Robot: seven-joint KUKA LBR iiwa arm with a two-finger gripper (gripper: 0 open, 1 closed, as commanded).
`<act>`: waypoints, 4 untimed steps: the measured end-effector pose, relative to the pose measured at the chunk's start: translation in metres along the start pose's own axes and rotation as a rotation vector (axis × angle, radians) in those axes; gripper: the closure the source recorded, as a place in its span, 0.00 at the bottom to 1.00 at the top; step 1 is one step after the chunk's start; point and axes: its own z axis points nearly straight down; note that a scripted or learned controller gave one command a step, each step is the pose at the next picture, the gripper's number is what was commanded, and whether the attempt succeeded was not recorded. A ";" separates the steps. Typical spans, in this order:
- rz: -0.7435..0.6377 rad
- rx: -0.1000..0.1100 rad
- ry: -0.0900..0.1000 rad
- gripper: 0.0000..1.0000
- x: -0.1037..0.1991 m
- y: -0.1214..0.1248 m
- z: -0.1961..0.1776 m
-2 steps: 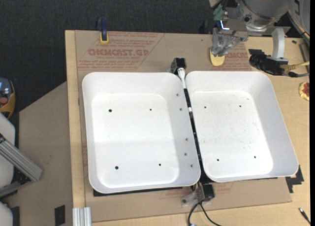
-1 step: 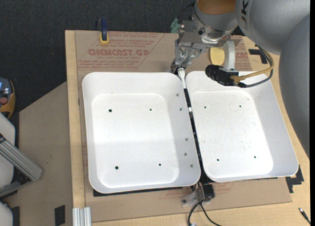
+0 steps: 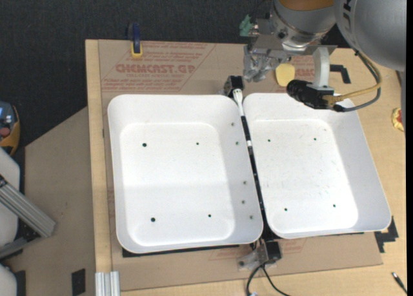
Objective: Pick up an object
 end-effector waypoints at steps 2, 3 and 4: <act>-0.005 0.011 0.000 1.00 0.029 0.000 0.036; 0.001 0.003 0.000 1.00 0.014 -0.028 -0.005; 0.000 0.007 0.000 1.00 -0.001 -0.050 -0.020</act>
